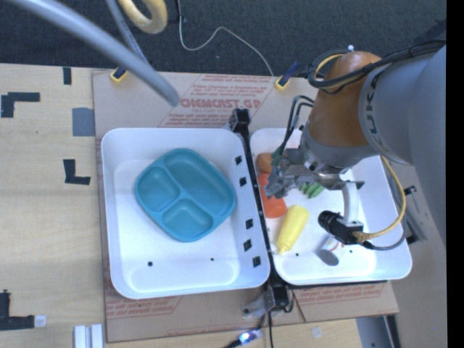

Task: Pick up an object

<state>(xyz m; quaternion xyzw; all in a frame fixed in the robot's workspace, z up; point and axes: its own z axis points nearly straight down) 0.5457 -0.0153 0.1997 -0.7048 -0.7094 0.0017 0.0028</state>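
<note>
So, largest first: arm [377, 100] reaches in from the right over the right bin [384, 267], left bin [119, 216] holds a blue divided plate [185, 193]. Gripper [279, 183] sits low by the divider, over orange and green bits; can't tell if the fingers are open or holding anything. Yellow toy corn [291, 228] lies just below it.

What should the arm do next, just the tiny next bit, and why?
Probably lower the gripper a little straight down: it hangs over the right bin, just above the orange piece beside the yellow corn-like toy. Whether it grips anything yet is unclear.
</note>
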